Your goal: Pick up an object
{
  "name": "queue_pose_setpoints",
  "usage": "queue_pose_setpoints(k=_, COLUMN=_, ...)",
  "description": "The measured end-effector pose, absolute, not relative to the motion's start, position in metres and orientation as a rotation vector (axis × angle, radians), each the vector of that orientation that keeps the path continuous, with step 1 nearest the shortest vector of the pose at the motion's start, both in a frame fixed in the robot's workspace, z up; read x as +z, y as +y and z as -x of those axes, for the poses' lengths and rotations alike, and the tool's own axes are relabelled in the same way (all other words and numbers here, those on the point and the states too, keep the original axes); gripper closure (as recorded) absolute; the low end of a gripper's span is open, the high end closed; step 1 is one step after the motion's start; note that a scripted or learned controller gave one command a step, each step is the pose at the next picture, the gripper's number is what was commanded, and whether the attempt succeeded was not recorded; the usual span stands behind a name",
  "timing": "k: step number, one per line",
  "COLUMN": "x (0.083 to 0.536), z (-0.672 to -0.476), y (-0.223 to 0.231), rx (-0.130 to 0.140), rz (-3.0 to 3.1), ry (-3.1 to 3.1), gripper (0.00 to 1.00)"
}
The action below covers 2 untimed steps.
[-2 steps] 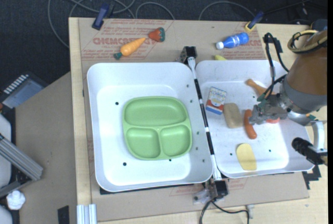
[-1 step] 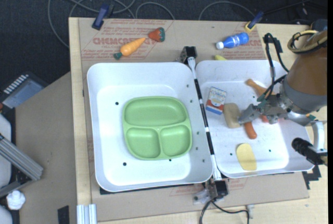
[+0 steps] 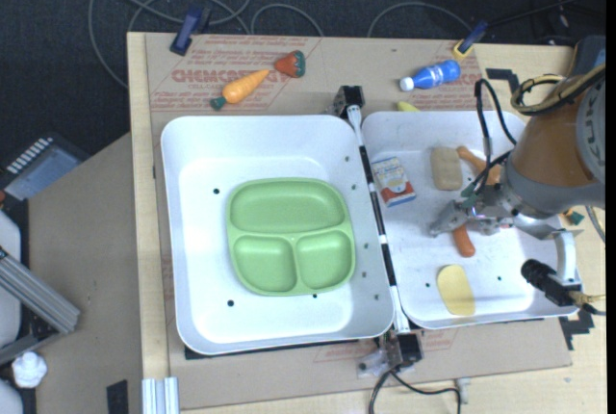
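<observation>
My gripper [image 3: 464, 218] is low in the right bin [image 3: 510, 301], near its middle. A small orange-red stick [image 3: 466, 242] lies right under and just in front of it, touching or nearly touching it. Behind the gripper sit a tan bread-like piece [image 3: 446, 168] and an orange carrot-like piece [image 3: 471, 155]. A small white and blue carton [image 3: 393, 179] lies at the bin's left side. A yellow oval piece [image 3: 456, 290] rests near the front wall. I see nothing lifted off the bin floor.
The left bin [image 3: 192, 171] holds a green divided plate [image 3: 290, 235]. Behind the bins on the bench lie a toy carrot [image 3: 242, 86], a strawberry [image 3: 292, 64], a blue and white bottle [image 3: 431, 75] and a blue clip [image 3: 188, 30]. Cables loop by the arm [image 3: 556, 152].
</observation>
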<state>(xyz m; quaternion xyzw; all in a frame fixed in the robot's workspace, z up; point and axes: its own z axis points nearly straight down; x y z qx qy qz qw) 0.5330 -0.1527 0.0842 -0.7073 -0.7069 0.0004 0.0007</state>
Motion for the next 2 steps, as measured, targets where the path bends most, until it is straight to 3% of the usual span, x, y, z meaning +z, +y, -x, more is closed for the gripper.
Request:
queue_pose_setpoints(k=1, x=0.094, z=-0.533, y=-0.153, rx=0.001, rz=2.223, ry=-2.221, gripper=1.0)
queue_pose_setpoints(k=2, x=0.185, z=-0.54, y=-0.08, rx=-0.002, rz=2.22, ry=-2.224, gripper=1.0)
